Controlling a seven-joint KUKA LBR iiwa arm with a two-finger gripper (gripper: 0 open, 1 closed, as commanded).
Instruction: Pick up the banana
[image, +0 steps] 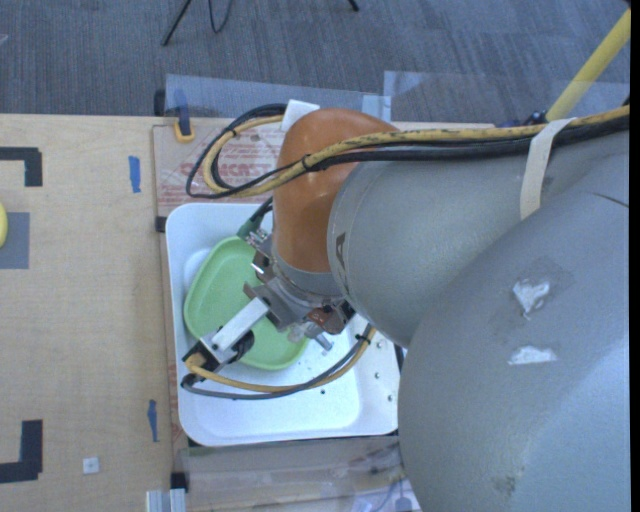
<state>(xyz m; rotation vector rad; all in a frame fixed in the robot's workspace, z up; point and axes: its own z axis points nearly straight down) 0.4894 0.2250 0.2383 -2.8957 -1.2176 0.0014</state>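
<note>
Camera view: arm (420, 240) over white bin (290, 415); green plate (215, 285) near left wall; tool (300, 318) state cannot tell.

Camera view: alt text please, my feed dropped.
The grey arm, orange-banded at the wrist, reaches from the right over a white bin, hiding much of it. A light green dish lies in the bin, partly under the wrist.

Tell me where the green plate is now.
In the camera view, the green plate lies in the white bin, close to the bin's left wall. Its right part is hidden under the arm.
</note>
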